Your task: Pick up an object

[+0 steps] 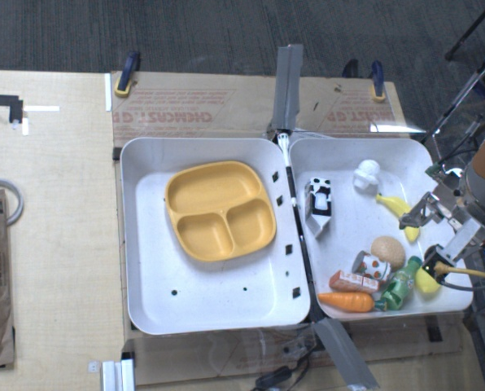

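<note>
Worktop: wooden worktop [47, 243] over dark carpet, two white bins side by side.
Jaws: gripper [438, 218] hangs over the right bin [348, 149]'s right edge, jaws apparently spread with nothing between them.
Nearest: banana [399, 210] just beside it.
Clutter: ball [388, 252], bottle [399, 283], carrot [346, 301] crowd together.
Risk: closing off-centre probably nudges the banana away.
Left bin: yellow tray [220, 210].

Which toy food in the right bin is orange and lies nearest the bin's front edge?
The carrot: orange, lying flat along the front rim, beside the green bottle.
</note>
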Tool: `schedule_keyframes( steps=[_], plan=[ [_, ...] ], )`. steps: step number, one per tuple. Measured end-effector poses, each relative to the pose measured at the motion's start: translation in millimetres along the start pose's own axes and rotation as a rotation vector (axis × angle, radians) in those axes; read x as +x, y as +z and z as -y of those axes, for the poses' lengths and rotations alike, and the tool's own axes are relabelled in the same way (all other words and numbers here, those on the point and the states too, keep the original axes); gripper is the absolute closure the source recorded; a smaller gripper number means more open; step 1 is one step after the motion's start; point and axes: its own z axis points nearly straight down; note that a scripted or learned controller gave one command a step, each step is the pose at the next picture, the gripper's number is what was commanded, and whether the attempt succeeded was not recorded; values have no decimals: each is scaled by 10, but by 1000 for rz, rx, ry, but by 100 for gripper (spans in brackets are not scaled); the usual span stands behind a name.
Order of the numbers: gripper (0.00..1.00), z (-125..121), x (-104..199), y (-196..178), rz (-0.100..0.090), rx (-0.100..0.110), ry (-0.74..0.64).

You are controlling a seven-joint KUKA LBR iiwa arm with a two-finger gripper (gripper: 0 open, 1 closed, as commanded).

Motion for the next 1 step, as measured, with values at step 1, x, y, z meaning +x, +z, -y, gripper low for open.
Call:
schedule_keyframes(
  steps=[1],
  plan=[
    [0, -56, -38, -1330, 1, -4, -195]
  ],
)
